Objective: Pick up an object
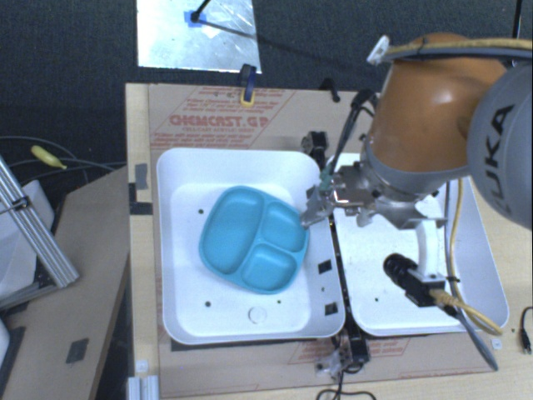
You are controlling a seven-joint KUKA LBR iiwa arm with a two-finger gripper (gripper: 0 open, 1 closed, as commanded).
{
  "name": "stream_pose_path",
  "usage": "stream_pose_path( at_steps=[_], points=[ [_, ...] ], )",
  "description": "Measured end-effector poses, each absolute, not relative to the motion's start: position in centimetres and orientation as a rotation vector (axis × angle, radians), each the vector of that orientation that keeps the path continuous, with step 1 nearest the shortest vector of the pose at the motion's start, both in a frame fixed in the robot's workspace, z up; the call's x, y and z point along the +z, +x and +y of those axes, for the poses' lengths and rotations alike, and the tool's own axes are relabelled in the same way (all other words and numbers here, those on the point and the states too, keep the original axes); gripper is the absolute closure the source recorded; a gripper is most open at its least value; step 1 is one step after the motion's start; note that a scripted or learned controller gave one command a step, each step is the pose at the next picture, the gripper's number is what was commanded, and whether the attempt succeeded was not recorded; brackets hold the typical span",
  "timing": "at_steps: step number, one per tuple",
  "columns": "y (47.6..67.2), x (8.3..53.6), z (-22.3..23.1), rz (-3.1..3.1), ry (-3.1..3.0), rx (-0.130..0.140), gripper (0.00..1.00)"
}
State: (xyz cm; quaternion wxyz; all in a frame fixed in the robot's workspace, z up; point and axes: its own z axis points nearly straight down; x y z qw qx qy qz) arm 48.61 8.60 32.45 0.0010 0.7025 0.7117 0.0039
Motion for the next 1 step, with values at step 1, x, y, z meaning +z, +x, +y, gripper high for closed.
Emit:
stream_pose_path(
  at_steps=[1],
  points=[
    [48.79,33.22,8.11,2.227,2.212,0.009,1.0]
  ],
)
